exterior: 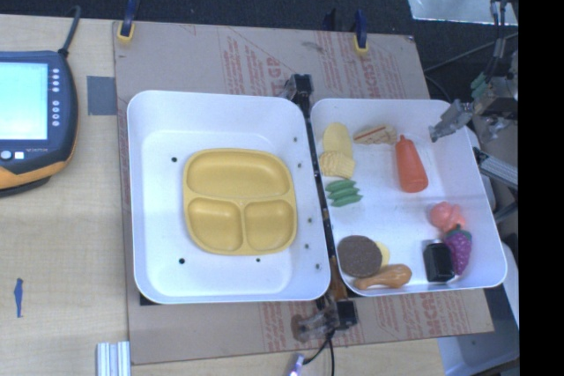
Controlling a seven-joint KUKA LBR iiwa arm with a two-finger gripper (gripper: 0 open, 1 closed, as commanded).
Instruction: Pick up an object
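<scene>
Carrot beside sandwich, corn

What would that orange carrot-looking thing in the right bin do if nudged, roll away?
The carrot looks rounded and tapered, so it would probably roll, curving toward its narrow end. It seems a smooth, stiff toy, likely light and perhaps slippery.
</scene>
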